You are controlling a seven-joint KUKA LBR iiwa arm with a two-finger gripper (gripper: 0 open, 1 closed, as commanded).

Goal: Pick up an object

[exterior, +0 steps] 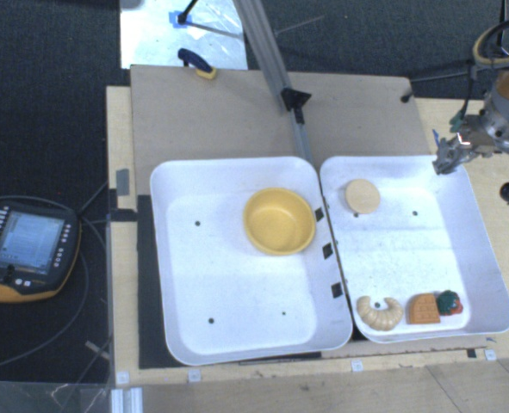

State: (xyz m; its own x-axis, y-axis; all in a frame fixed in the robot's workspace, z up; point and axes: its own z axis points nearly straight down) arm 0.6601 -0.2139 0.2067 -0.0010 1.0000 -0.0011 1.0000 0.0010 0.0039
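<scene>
Camera view: near R corner of the right bin (487, 256) holds a pale croissant (380, 312), an orange toast slice (424, 309) and a red-green toy (449, 301), close together. Mid left bin (181, 317): yellow bowl (279, 220), upright. Far L of right bin: round tan disc (363, 196). Claw (446, 157) hangs over right bin's far R rim, w/ nothing seen in it; can't tell if spread or pressed.

Two white bins (176, 231); yellow bowl (279, 220); pale tan disc (363, 196); cream croissant shape (380, 312); orange-brown piece (424, 309); red-and-green item (448, 302); brown cardboard bench (237, 114); dark carpet.
</scene>
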